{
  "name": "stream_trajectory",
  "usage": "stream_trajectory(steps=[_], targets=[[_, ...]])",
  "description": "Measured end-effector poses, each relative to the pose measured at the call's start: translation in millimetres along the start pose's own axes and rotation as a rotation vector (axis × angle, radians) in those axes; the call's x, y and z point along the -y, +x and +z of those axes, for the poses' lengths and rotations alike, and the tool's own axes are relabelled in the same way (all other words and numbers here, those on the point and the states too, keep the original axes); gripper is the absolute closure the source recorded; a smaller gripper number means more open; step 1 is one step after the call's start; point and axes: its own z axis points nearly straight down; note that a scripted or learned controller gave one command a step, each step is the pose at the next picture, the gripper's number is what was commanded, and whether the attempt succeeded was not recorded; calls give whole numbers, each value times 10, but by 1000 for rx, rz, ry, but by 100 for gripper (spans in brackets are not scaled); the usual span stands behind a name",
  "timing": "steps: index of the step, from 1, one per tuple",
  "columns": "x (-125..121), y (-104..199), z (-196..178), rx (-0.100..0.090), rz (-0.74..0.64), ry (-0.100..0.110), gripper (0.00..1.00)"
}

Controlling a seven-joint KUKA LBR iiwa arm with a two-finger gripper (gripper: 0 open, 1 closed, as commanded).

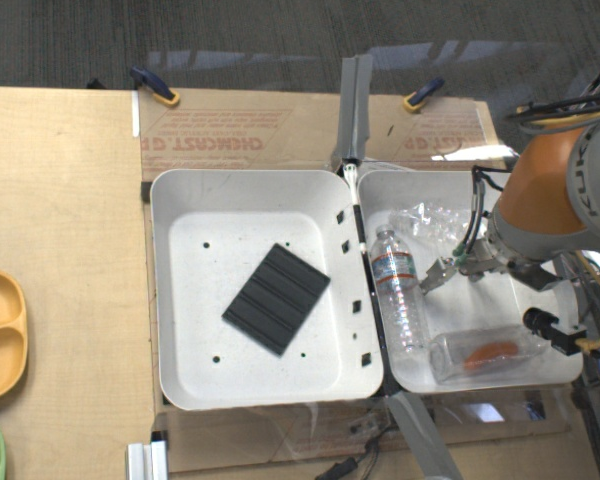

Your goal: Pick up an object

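Pincer apart above right bin: 1 bottle, 1 clear container.

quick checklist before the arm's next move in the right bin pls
1. Claw over the right bin: ok, it hangs just right of the bottle.
2. Anything between the claw tips: not ok, nothing shows there.
3. Bottle within reach: ok, it lies flat along the bin's left wall.
4. Clear box graspable: cannot tell, it lies against the near wall.
5. Plastic wrap out of the way: cannot tell, it lies crumpled close behind the claw.
6. Black pad out of play: ok, it lies in the left bin.
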Motion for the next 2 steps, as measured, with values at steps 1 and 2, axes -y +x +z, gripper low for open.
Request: stream_trajectory(steps=[1, 2], targets=[[-617, -68, -487, 1, 21, -2, 0], [-485, -460, 13, -7, -206, 12, 0]])
